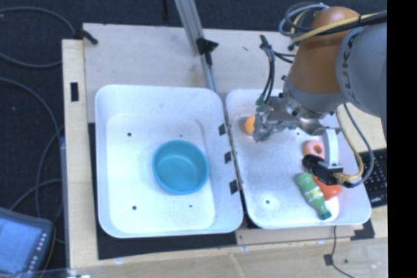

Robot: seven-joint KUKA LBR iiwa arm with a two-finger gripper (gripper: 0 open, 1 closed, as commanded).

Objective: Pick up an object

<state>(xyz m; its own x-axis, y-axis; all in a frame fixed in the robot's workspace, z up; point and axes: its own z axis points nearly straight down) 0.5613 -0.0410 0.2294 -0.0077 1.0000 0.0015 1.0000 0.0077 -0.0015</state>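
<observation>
Pick not yet confirmed as done: gripper lowered into the right-hand bin near its upper left corner, finger state impossible to tell from this slant, no object visibly lifted. Nearest candidate, a small orange object, lying on the bin floor at centre frame, just left of the gripper tip and touching or nearly touching it. Remaining to do, as judged: closing on the object and raising it clear; further items, a green bottle and a pink ring, grouped at lower right, well apart from the gripper, and a blue bowl in the left-hand bin.
</observation>
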